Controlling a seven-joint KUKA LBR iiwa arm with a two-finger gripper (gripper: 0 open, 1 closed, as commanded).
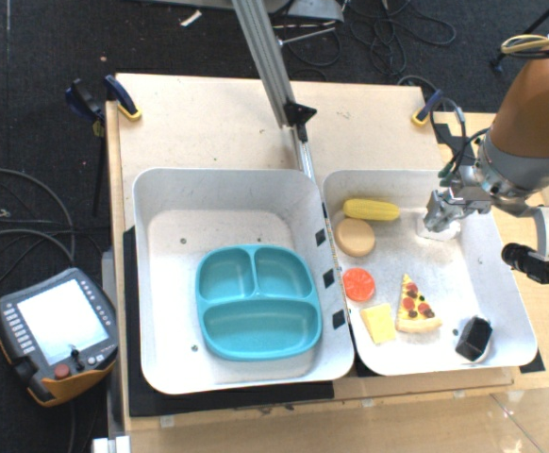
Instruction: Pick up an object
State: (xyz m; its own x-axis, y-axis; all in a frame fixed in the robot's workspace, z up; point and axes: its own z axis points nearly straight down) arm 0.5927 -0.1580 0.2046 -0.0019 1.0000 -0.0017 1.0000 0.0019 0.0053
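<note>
The gripper (438,217) is hovering in the right bin (501,281), upper right of frame; finger state cannot be determined. A banana (371,209) is lying just left of it. The wooden bench (208,125) is standing over dark carpet (29,159) strewn with cables.

Two white bins (161,215), one blue tray (256,300), six small items (358,284) (mostly toy food).

teach pendant (56,336) on floor (cables (29,210) trailing nearby).
</note>
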